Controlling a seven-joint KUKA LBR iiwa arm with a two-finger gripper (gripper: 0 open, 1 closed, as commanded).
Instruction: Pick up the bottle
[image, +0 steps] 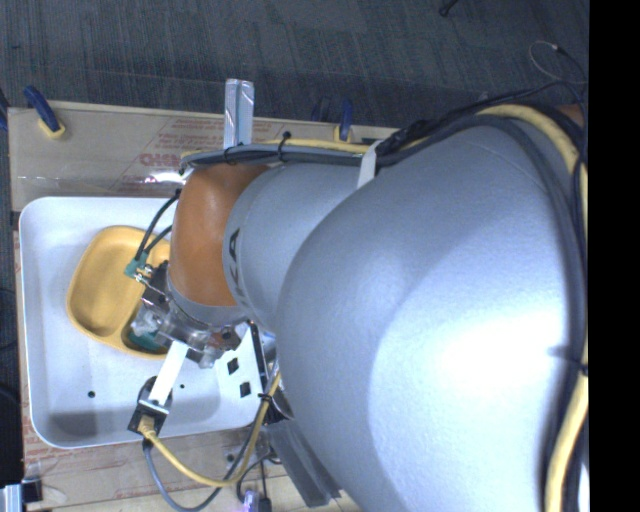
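My grey arm with its orange band (205, 235) reaches over the left white bin (45, 260) and covers most of the view. The wrist and gripper (160, 330) point down at the bin's middle, just right of a yellow bowl-shaped object (105, 280). A small green and clear object (145, 340), perhaps the bottle, peeks out under the wrist at the yellow object's lower right edge. The wrist hides the parts below it.
A cable and a small black-and-white bracket (155, 400) hang from the wrist over the bin's near side. A cardboard sheet (130, 140) lies behind the bin, with blue clamps (45, 110) at the back edge. A metal post (238, 110) stands behind.
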